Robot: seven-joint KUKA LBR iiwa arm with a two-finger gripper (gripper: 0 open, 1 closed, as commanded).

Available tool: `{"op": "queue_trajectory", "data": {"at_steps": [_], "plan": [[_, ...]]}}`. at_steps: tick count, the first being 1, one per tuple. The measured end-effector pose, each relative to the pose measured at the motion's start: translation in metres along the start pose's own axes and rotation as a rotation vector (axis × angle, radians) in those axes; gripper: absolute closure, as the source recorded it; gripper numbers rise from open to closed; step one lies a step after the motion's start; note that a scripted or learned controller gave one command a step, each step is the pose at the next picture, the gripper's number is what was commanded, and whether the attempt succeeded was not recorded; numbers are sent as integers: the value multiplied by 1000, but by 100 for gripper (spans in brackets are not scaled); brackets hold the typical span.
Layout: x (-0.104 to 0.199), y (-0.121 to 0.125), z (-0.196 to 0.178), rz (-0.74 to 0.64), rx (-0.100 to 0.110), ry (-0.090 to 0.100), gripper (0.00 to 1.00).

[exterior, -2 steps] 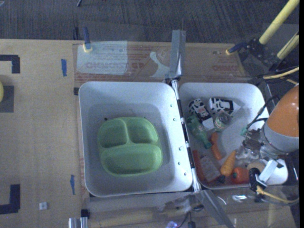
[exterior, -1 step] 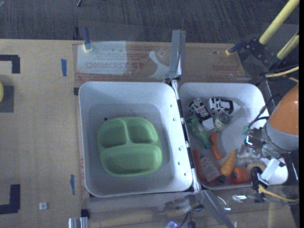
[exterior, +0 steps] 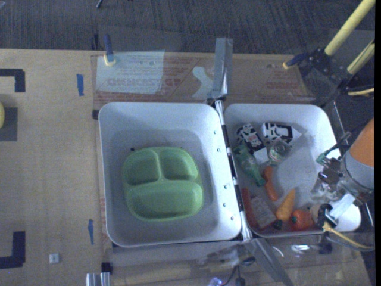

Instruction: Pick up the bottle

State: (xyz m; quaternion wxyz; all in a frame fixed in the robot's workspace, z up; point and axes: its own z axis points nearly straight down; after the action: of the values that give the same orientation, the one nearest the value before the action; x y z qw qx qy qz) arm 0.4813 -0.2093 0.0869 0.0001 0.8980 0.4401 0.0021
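At rt bin's [exterior: 309, 113] rt rim, arm [exterior: 362, 155] slanted inward, bottle [exterior: 247, 165] apart; jaws' state unclear.

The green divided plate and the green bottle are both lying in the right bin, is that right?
Not quite. In the camera view only the green bottle lies in the right bin; the green divided plate lies in the left bin.

Arm [exterior: 364, 159] enters at the right edge, mid-depth. Orange band [exterior: 369, 139] sits on top, with the grey wrist [exterior: 356, 174] just below it. Tool [exterior: 329, 173] sticks out to the left of the wrist, hanging low at the scene's right, slightly toward the near side.
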Motion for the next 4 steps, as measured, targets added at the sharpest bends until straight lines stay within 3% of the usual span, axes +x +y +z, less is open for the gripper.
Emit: {"op": "queue_trajectory", "data": {"at_steps": [1, 2, 3, 4], "plan": [[1, 0, -9, -2, 0, -1, 100], [29, -24, -1, -317, -5, -5, 100], [21, -19, -36, 60, 3, -5, 100], [-6, 4, 0, 167, 5, -1, 100]]}}
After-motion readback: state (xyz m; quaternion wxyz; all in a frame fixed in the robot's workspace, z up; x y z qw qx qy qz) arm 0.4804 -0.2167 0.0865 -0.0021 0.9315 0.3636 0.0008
